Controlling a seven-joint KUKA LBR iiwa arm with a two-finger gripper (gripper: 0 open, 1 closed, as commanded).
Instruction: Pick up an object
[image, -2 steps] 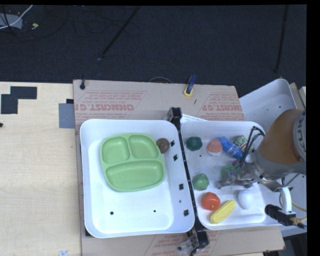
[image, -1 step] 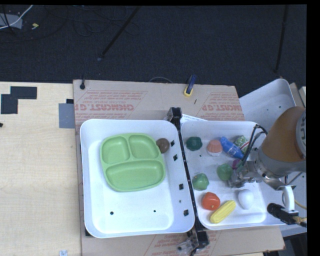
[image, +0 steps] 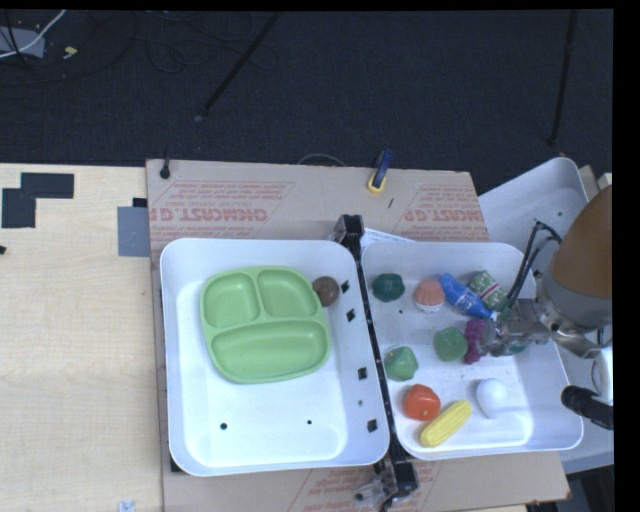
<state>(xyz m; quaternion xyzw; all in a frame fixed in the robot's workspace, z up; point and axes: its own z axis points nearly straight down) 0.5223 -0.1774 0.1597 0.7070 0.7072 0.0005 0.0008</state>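
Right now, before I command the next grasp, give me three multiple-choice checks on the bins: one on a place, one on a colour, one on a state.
1. Where does the green divided plate lie?
A. in the left bin
B. in the right bin
C. on the cardboard

2. What colour is the corn-shaped toy at the right bin's near edge?
A. blue
B. yellow
C. white

3. How do the plate's compartments look?
A. each holding a toy
B. nothing in them
C. covered by a lid

Answers: 1 A, the plate sits inside the left bin. 2 B, it is yellow, beside the red toy. 3 B, bare green shows in all three; the brown ball sits outside the plate's rim.
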